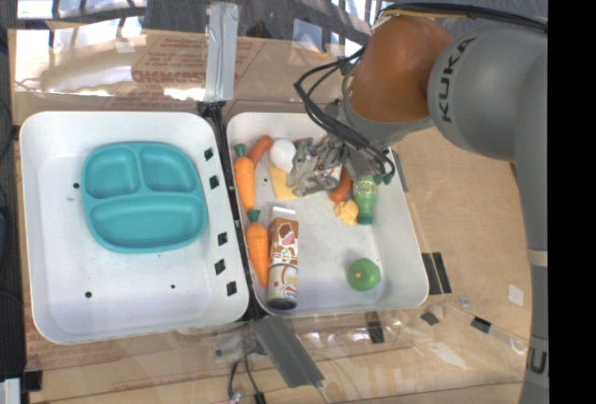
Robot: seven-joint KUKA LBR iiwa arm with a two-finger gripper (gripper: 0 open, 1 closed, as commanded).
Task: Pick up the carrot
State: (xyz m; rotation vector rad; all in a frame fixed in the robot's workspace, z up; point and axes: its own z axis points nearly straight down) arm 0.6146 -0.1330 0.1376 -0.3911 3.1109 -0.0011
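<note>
Two carrots lie along the left wall of the right bin [410, 249]. One carrot [244, 181] is in the upper half, its green top pointing to the back. A second carrot [256, 249] lies just below it. A smaller orange piece [260, 149] sits at the back left corner. My gripper [312, 168] hangs low over the middle of the right bin's back half, to the right of the upper carrot and apart from it. Nothing shows between it and either carrot.
Around the gripper are a white egg [281, 153], a yellow slab [280, 184], a green bottle [364, 196] and a yellow piece [347, 212]. A printed carton [283, 263] and a green fruit [364, 275] lie at the front. The left bin holds a teal divided plate [142, 195].
</note>
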